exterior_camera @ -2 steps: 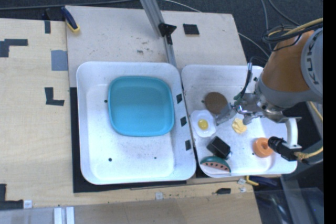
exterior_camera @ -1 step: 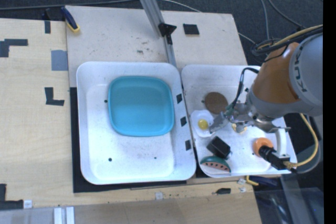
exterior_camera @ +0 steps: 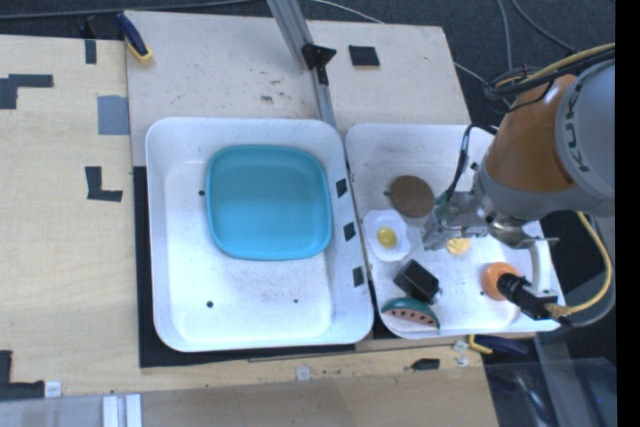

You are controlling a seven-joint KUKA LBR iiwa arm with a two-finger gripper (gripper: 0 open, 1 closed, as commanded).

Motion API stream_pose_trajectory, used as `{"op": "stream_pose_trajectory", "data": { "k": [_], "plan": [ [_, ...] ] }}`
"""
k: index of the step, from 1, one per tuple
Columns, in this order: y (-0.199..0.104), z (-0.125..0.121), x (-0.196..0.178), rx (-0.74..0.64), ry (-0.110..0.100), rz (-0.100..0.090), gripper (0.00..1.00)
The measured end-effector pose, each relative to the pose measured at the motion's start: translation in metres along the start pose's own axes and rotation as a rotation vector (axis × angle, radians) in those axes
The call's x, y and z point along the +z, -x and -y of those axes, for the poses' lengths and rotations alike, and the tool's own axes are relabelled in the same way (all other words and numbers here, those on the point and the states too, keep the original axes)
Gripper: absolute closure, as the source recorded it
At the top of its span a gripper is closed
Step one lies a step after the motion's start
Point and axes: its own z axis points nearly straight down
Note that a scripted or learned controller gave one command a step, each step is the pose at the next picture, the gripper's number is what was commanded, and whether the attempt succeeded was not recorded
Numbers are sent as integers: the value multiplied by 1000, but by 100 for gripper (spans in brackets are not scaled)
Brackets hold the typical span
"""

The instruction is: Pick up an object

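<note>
White plastic bins are seen side by side on the bench: the left bin (exterior_camera: 170,245) holds a blue plate (exterior_camera: 268,201), while the right bin (exterior_camera: 400,140) holds the small pieces. The grey arm (exterior_camera: 545,155) is lowered over that bin, its gripper (exterior_camera: 445,233) just beside a small yellow piece (exterior_camera: 459,246). Whether anything is held cannot be told. The reach appears under way; a closing on the yellow piece and a lift are judged next.
</note>
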Motion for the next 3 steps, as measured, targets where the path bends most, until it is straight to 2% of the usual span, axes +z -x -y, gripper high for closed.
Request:
{"op": "stream_pose_trajectory", "data": {
  "k": [3],
  "plan": [
    [10, 7, -141, 0, 5, 1, 100]
  ]
}}
